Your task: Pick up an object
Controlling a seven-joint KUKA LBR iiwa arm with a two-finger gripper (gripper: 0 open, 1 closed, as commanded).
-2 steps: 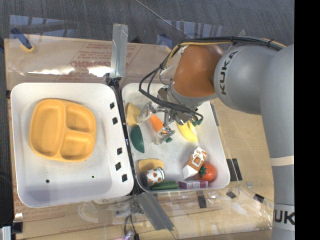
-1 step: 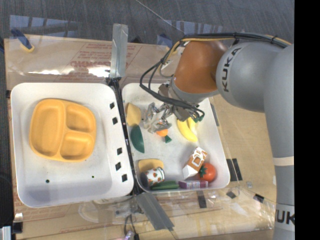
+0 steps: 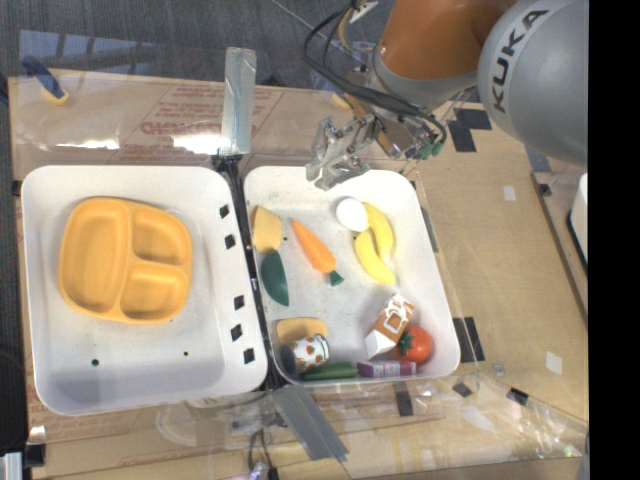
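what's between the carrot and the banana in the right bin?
In the camera view, the stretch of white bin floor between the orange toy carrot and the yellow toy banana is bare; a white egg-shaped piece sits just above that gap, touching the banana.

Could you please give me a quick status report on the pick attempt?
Gripper above right bin's far rim, nothing between its fingers. Banana, carrot, white egg lying loose nearest below it. Nothing blocking the descent.
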